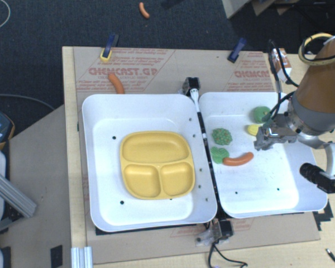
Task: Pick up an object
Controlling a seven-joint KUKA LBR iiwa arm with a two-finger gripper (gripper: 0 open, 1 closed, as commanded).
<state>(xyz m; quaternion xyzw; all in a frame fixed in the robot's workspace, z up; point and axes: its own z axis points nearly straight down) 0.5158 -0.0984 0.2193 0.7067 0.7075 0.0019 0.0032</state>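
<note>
In the right bin point(268, 197), my gripper point(264, 139) hangs low over the upper middle, reaching in from the right. A small yellow piece point(252, 130) lies just to its upper left, touching or nearly touching it. Behind that sits a round green piece point(261, 114). Further left, a bumpy green piece point(221, 135) and a second green piece point(218, 154) lie near the bin's left wall. An orange sausage point(238, 159) lies below and to the left of the gripper, apart from it.
The left bin point(100, 149) holds a yellow divided plate point(156, 164). An orange sausage point(116, 83) lies on the cardboard behind that bin, and another point(144, 10) on the dark floor. The right bin's lower half is bare white.
</note>
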